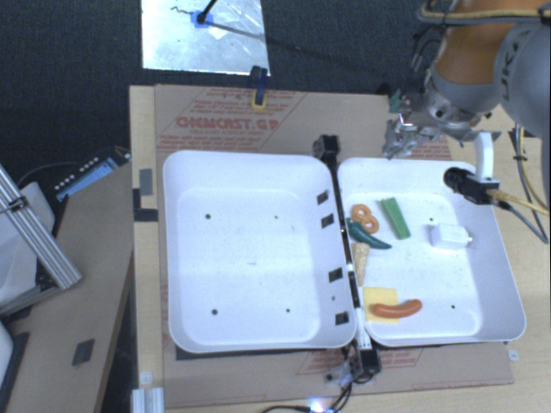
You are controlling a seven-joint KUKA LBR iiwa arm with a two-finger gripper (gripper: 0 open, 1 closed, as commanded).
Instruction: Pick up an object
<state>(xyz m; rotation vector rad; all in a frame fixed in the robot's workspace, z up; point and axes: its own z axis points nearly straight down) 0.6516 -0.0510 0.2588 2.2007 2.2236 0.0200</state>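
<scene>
Item: grey arm (486, 41) with orange band, entering from the right, its gripper (403, 138) hanging above the far rim of the right-hand bin (495, 256), just outside the bin's top left corner as I see it. Condition of gripper: nothing visible in it; whether it is spread or pressed together I cannot tell from where I stand (the metal parts blur into one small cluster). Contents of the right-hand bin, all lying down the bin from the gripper and toward me: an orange pretzel-shaped ring (365, 218) nearest, just below and slightly left of the gripper; a green stick (396, 218) beside it, almost straight below the gripper; a dark green pepper-like piece (366, 237) touching the ring's near side; a white block (448, 235) below and to the gripper's right; a pale wedge (359, 263) along the divider; and, farthest from the gripper, a yellow slab (380, 297) with a red sausage (396, 309) lying across its near edge. The left-hand bin (250, 248) sits well to the gripper's left. Status of the pick: by my reading, not begun in earnest. Every object rests on the bin floor, none is lifted, and the gripper is apart from all of them. Remaining: choose one piece, come over it, descend, close, and raise it.
</scene>
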